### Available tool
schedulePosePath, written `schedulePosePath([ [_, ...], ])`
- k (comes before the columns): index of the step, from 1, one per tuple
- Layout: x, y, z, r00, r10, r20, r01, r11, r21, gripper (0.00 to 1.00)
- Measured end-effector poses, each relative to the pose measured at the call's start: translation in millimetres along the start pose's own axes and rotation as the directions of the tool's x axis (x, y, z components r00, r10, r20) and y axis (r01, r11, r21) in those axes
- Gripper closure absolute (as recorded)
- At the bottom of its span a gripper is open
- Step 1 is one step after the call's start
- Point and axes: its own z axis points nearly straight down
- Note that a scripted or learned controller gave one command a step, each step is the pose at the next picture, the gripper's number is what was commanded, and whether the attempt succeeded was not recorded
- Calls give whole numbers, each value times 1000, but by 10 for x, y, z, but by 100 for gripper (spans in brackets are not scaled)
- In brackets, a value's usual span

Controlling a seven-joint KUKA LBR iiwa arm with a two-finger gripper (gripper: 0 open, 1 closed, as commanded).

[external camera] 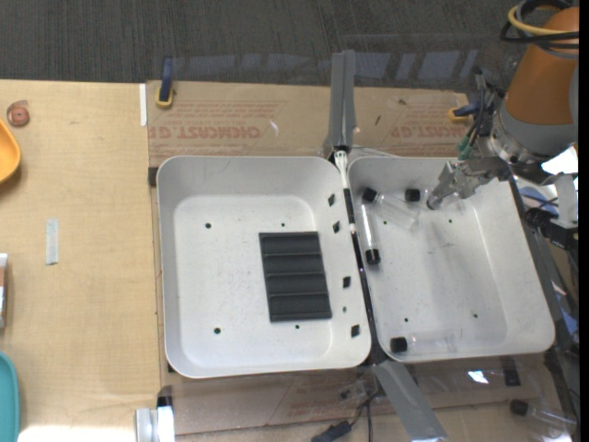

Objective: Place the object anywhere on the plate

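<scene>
A black ribbed plate [295,276] lies flat in the middle of the left bin [184,247]. The right bin [497,274] holds clear tube-like objects with black caps. One [368,233] lies along the left wall, a second [411,194] sits near the back, and a third [409,344] lies at the front left corner. My gripper [439,196] hangs low over the back of the right bin, just right of the second object. Nothing visible sits between it and the bin floor.
A grey divider bar [342,99] runs between the two bins at the back. Blue and yellow clamps [165,90] hold the cardboard behind the bins. The wooden bench at the left carries an orange item [5,155] at its edge.
</scene>
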Motion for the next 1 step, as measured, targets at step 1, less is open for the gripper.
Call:
schedulePosePath([
  [1,852,-288,209,999,36,-1,-36,999,2,100],
])
